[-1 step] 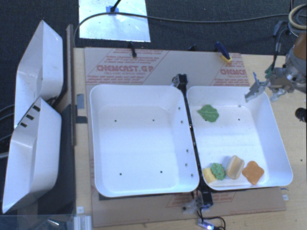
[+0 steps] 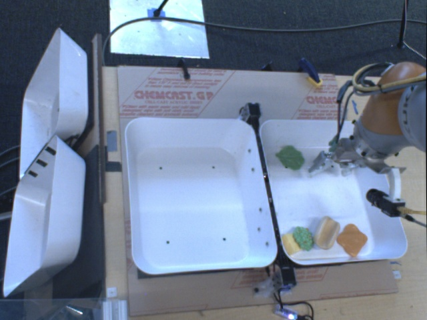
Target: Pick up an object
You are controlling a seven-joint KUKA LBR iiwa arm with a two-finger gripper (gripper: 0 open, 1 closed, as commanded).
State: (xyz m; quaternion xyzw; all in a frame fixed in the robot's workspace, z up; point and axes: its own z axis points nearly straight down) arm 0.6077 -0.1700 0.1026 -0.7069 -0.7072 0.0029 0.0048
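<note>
The right bin holds several small objects. A leafy green piece lies near its far left side. Along its near edge sit a yellow block, a small green lump, a tan bread-like piece and an orange piece. My gripper hangs over the far middle of the right bin, just right of the leafy green piece and apart from it. It is open, with nothing between its fingers.
The left bin stands beside the right one, with a black divider between them. Two more white bins lean at the far left of the bench. A metal plate lies beyond the bench.
</note>
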